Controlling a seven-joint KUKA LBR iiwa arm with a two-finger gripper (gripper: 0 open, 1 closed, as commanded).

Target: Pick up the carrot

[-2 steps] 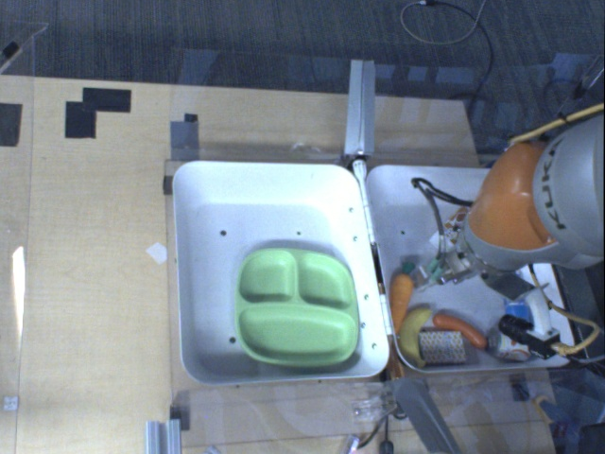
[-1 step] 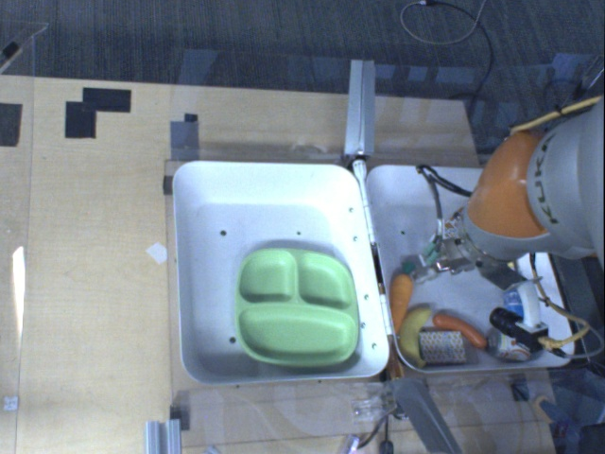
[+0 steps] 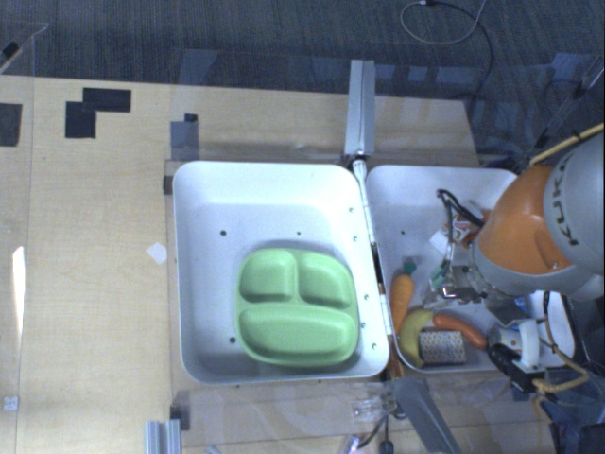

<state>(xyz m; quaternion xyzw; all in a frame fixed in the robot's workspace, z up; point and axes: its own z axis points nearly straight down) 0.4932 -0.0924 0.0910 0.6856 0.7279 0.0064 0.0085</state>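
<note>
Even, fairly bright overhead light washes my two white bins point(image 3: 203, 253) almost to glare, soft shadows pool beneath the green tray point(image 3: 298, 305), and the whole view looks slightly soft and grainy

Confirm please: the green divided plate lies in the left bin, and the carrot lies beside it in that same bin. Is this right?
Not quite. The green divided plate does lie in the left bin, but the carrot lies in the right bin, close to its left wall. The camera view shows it.
</note>
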